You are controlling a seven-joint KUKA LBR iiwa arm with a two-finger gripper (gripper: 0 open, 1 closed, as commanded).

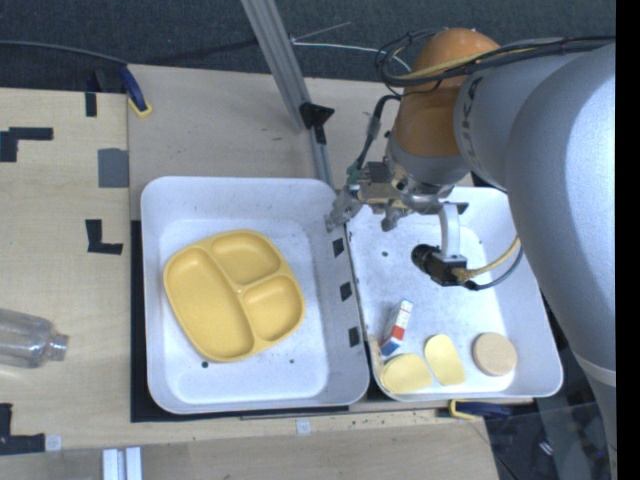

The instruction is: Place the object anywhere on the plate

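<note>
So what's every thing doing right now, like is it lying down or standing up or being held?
Yellow divided plastic plate: flat in left white bin, nothing on it.
Small red-white-blue tube: lying in right white bin.
Two pale yellow pieces: lying side by side.
Tan round disc: lying flat.
Clear plastic bottle: on its side.

Clear bottle: cut off by the picture's left edge at the tabletop left edge. Arm: cut off at the right, its bulk hiding the right bin far-right corner. Claw: finger state too small to tell. Small tube: label unreadable.
</note>
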